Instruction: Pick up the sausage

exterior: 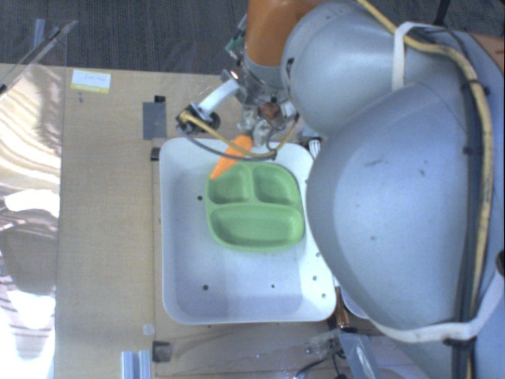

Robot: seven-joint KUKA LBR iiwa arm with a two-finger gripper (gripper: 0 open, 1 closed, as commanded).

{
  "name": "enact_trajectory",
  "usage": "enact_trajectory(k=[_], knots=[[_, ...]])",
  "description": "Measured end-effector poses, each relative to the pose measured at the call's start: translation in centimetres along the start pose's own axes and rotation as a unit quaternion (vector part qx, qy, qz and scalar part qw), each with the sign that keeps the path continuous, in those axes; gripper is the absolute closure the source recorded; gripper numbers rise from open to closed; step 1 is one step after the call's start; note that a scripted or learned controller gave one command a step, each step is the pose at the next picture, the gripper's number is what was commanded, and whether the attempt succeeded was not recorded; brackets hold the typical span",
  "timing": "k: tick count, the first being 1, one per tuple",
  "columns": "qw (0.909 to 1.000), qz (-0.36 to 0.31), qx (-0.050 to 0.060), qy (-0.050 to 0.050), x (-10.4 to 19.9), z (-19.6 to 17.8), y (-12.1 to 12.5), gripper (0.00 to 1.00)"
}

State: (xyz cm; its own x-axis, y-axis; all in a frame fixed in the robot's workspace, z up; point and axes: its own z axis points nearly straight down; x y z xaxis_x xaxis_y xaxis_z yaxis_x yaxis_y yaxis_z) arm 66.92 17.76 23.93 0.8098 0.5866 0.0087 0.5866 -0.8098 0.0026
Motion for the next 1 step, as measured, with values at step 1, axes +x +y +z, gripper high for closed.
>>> enact_trajectory(k=[1], knots=[[0.9932,-0.116,0.000,-0.001,1.23,-3.46,-4.05,1.00]])
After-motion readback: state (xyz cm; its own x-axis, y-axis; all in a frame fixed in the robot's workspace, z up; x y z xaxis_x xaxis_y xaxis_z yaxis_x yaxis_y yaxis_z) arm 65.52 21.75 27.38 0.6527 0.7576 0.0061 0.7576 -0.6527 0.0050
